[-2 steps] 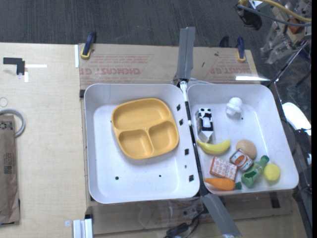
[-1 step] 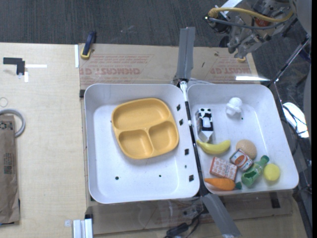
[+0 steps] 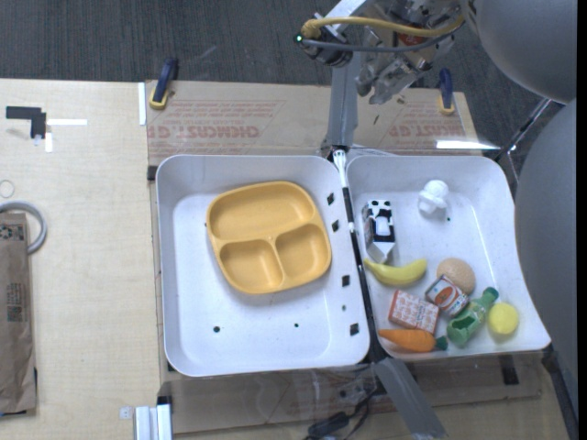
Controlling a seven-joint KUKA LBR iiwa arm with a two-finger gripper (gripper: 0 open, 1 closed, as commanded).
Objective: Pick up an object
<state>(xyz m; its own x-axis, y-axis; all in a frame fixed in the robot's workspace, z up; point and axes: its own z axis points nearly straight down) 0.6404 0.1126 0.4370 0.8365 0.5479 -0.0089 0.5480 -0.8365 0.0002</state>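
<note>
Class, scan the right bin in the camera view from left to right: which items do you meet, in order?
Black-and-white carton → banana → white cap-like piece → green bottle → yellow lemon.

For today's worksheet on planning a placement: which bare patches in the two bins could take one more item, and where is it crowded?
Left bin: bare floor below and right of the yellow tray. Right bin: bare patch between the white toy and the bun. Crowded: the near corner, banana through carrot to lemon.
</note>
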